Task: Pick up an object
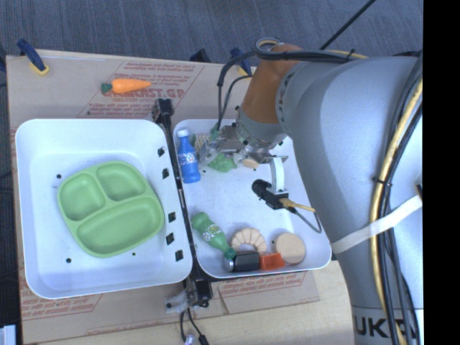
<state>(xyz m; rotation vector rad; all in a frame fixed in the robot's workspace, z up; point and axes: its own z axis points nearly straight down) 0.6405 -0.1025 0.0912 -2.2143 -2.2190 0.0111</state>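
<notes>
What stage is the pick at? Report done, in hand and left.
Done: the arm has reached into the right bin, and the gripper is low at its far end, beside the blue bottle and over a green item. In hand: nothing visibly lifted; its grip is hidden. Left: grasping and raising an object. The green divided plate sits in the left bin.

Bright, even light; soft focus, perhaps slight glare on bins (43, 192).

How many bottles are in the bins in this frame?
2. A blue bottle lies by the right bin's left wall, near the top; a green bottle lies lower along the same wall. The arm covers part of that bin, so another may be hidden.
</notes>
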